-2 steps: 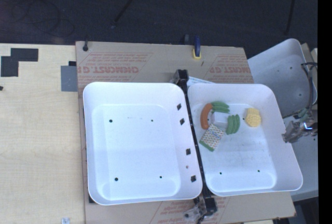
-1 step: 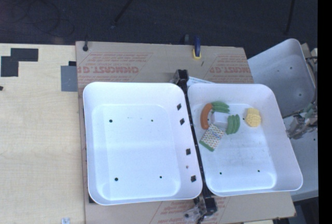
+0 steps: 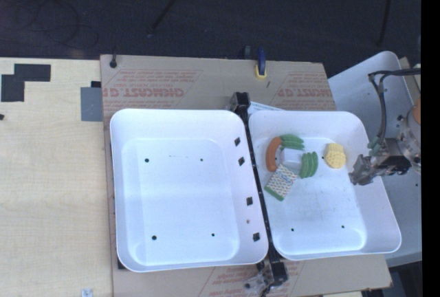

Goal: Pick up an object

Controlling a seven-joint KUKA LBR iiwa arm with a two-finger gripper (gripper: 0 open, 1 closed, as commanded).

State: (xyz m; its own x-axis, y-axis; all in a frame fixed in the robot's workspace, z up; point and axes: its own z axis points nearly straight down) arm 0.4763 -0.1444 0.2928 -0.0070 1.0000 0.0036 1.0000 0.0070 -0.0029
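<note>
Nearest us runs the front edge of the cardboard sheet (image 3: 172, 86) that covers the desk (image 3: 48, 185), with a black clip (image 3: 273, 273) where the two bins meet. On the sheet we see the left bin (image 3: 179, 189) and the right bin (image 3: 323, 220) set side by side, their inner walls touching.

Toward the far left part of the right bin we find a small cluster of toys. An orange sausage (image 3: 273, 153) lies farthest left, and a green bean pod (image 3: 291, 141) sits just beyond it. A second green pod (image 3: 309, 164) lies near the middle of the cluster. A yellow corn piece (image 3: 335, 156) rests to its right. A checked packet (image 3: 280, 182) lies at the near side, touching the sausage's end.

Our end effector (image 3: 363, 172) hangs at the right bin's right rim, well apart from the corn. We cannot tell how it is set, and we see nothing in its grasp.
</note>
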